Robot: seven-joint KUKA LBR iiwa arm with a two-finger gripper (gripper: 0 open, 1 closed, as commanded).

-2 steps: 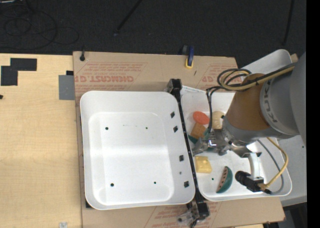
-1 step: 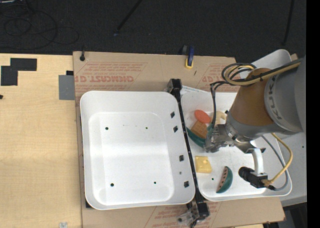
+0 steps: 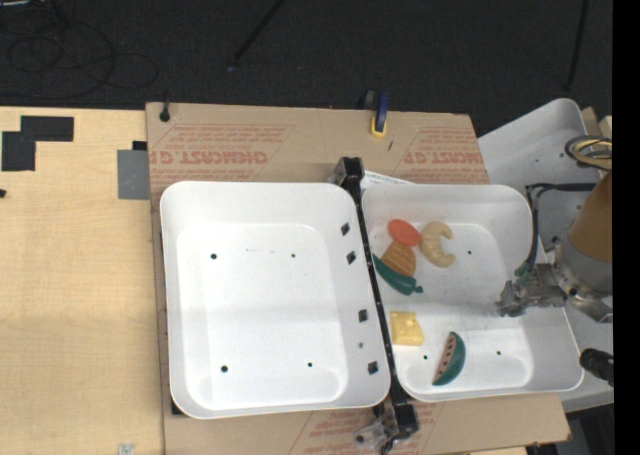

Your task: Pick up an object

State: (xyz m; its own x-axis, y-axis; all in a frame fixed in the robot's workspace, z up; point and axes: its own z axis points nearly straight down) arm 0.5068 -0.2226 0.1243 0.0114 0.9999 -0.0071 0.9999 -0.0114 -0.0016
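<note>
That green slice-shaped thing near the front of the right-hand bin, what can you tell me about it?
The green slice looks like a toy watermelon wedge: a curved dark green rind along one side, a red-orange face with small dark spots like seeds. It seems to be smooth plastic. It lies on the floor of the right bin, near the bin's front edge, tilted so its tips point up-right and down-left. Nothing touches it; the yellow block lies apart on its left, and the gripper is off to its upper right.

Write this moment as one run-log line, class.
arm: right edge of right white bin | gripper: low over bin floor, holding nothing visible | nearest: green-rimmed melon slice toy | others: yellow block, orange disc
</note>
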